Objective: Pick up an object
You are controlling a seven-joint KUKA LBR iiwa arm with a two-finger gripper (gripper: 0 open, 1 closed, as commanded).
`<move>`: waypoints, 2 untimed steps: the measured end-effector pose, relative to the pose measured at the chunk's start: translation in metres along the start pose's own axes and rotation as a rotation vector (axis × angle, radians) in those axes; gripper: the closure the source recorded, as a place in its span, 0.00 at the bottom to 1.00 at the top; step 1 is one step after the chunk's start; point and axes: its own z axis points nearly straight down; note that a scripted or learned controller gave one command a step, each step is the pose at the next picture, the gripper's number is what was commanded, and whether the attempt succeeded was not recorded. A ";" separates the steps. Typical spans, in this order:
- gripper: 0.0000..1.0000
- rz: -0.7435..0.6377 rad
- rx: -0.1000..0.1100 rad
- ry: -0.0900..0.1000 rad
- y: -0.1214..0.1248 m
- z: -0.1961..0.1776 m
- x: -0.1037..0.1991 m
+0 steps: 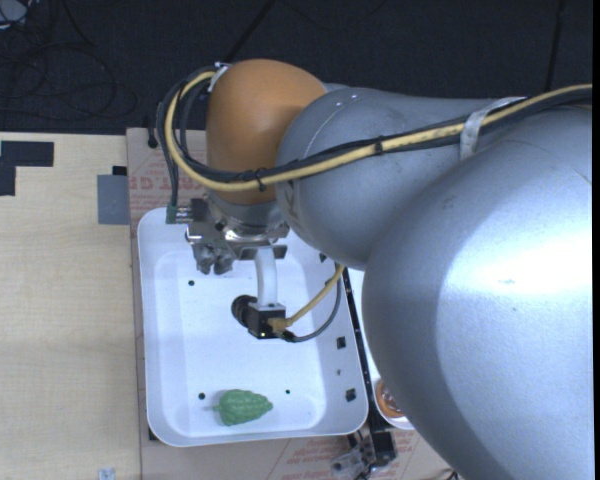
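A: Gripper (220, 260) state?
B: Can't tell how far open it is, the angle from above hides that. Nothing visibly held. It sits over the far end of the left bin (165, 368), near the back wall.
A: Target?
B: The one loose item I see there is a green lumpy object (244, 407). It lies on the floor at the near end of that bin, close to the front wall and well apart from the gripper.
A: So the step is the approach?
B: My read, yes, the pick is barely begun. To do it well, travel along the bin, centre over the green lump before descending, then come straight down. It lies longways left to right, so grip it front to back, across the narrow side.
A: Risks?
B: The front wall is near, so the gripper could clip the rim or shove the lump against it. The surface looks bumpy and maybe soft, so it may slip. Go low before closing.
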 end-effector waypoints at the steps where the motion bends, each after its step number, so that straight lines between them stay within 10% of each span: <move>1: 1.00 -0.001 -0.022 0.005 0.047 -0.149 0.014; 2: 1.00 0.002 0.001 -0.001 -0.020 -0.122 0.012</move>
